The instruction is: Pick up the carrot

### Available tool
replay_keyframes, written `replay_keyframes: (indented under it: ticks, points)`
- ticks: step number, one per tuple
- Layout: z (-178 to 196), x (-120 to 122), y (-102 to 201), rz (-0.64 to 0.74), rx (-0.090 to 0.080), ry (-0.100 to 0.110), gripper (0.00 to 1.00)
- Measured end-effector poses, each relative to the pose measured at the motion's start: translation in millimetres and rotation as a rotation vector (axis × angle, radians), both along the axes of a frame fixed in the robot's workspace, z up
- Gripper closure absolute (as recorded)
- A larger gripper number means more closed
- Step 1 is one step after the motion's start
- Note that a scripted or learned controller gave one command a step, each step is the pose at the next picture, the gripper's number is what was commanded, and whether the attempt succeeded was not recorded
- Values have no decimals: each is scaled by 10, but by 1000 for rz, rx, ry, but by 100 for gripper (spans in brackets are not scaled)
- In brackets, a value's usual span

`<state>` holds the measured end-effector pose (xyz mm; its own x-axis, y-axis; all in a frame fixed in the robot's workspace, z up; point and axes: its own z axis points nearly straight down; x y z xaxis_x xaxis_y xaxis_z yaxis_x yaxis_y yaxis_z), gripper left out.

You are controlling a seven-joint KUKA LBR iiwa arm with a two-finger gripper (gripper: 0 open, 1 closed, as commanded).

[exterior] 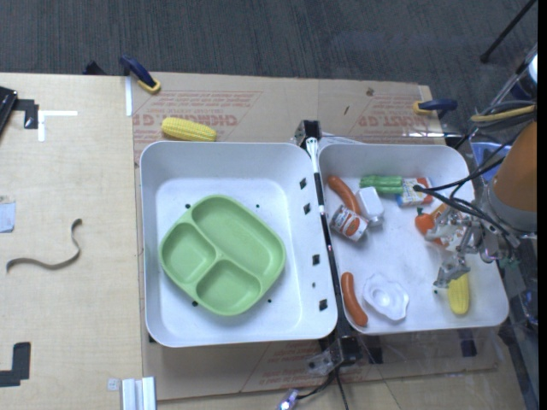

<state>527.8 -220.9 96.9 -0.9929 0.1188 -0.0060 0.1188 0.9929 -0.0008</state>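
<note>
Fingers: my gripper (pixel 450 267) hangs low, state unreadable.
Carrot (pixel 425 223): just beside me, against clutter.
Risk: corn cob (pixel 459 295) underneath (easy to snatch instead).

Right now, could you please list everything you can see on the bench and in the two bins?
white bins: 2, white, side by side
divided plate: 1, green, left bin
corn cob: 1, yellow, on cardboard behind left bin
corn piece: 1, yellow, right bin, front right
sausages: 2, orange-red, right bin, left side
cucumber: 1, green, right bin, back
can: 1, white and red, right bin
fried egg: 1, white, right bin, front
carrot: 1, orange, right bin, beside gripper
clamps: 2, blue, cardboard's back edge
gripper: 1, metal, over right bin
</note>
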Motion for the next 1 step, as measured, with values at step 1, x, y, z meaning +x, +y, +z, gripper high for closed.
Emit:
replay_keyframes:
  ticks: [1]
  points:
    - [181,-462,678,87,2,4,0]
